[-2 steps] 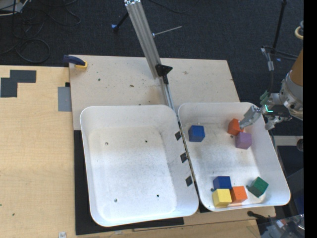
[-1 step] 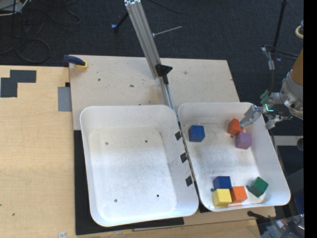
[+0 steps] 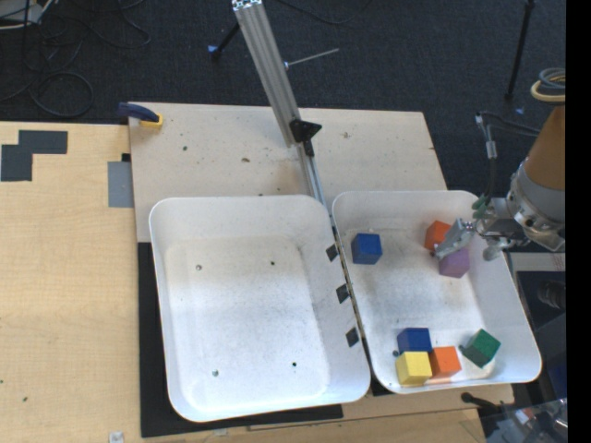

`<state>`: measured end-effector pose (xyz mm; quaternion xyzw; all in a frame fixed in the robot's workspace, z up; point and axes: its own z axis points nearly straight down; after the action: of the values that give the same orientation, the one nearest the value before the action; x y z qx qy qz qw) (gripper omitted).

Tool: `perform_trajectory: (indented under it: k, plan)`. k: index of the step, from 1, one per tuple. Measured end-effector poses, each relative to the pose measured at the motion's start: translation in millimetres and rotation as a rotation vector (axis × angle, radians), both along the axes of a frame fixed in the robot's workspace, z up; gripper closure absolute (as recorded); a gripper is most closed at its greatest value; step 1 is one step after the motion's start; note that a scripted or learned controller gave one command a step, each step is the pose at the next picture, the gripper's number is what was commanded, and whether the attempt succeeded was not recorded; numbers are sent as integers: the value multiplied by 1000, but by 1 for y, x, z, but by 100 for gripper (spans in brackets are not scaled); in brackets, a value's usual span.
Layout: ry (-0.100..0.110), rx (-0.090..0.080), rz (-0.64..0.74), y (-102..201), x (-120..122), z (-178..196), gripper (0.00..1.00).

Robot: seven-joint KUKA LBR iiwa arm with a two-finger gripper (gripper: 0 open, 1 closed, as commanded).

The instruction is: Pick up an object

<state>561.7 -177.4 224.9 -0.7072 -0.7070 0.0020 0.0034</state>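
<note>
The landmark here is the right bin (image 3: 517, 321), the white tray where all the blocks lie.

At the near edge of the right bin, four blocks sit in a bunch. The yellow block (image 3: 414, 368) touches the small orange block (image 3: 445, 362). The dark blue block (image 3: 415, 341) sits just behind them. The green block (image 3: 481, 348) is tilted and rests just beside the orange one, by the bin's right wall. They look like they slid down there and stopped at the rim, which I think would make them hard to grab.

In the middle of the right bin, near its left wall, a blue block (image 3: 367, 247) sits all alone with free room around it.

At the far right side of the right bin, a purple block (image 3: 454, 264) and an orange block (image 3: 438, 235) sit close together. The gripper (image 3: 455, 243) is right at these two, down low between them. One grey finger shows slanting over the purple block. I cannot tell if the gripper is apart or together, or if it has a block.

The arm reaches in from the right of the bin, bent down low, with its wrist (image 3: 536, 206) over the bin's right rim.

The left bin (image 3: 171, 247) lies beside the right bin on the surface (image 3: 212, 150).
</note>
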Motion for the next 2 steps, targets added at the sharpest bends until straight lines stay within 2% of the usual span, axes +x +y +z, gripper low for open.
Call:
perform_trajectory:
  k: [1,2]
  plan:
    - [0,0,0,-2,0,-44,0]
    - [2,1,-2,0,1,-109,0]
